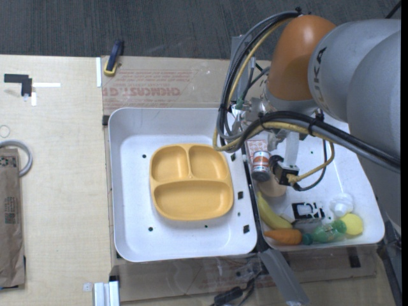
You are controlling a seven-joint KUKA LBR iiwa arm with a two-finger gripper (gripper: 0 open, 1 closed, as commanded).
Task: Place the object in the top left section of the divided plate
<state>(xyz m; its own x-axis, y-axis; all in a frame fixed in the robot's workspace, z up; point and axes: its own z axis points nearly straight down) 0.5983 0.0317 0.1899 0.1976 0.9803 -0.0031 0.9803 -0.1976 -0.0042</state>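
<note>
You are at the pick step, with nothing yet delivered: the divided plate (191, 182) sits in the left bin (127, 190) with all 3 sections bare, including the top left section (169, 162) that the task names.

The arm (357, 62) reaches in from the right and hangs over the far left corner of the right bin (370, 225). The end effector (262, 171) is down by a small can with a red and white label (259, 160), which stands just right of the wall between the 2 bins. Cables and the wrist hide the tips, so you cannot tell from here whether it is wide, narrow or clamped on anything, and you should not count the can as held.

The task does not say which object is meant. Candidates in the right bin are the can, a banana (273, 214) along the near left side, a carrot (283, 236) at the near edge, a green piece (322, 234) and a lemon (350, 224) toward the near right corner. My guess is the can, since the end effector is at it.

The next move calls for a confirmed grip, then a lift high enough to clear both bin walls, a short carry to the left, and a release over the far left compartment rather than the large near one.
</note>
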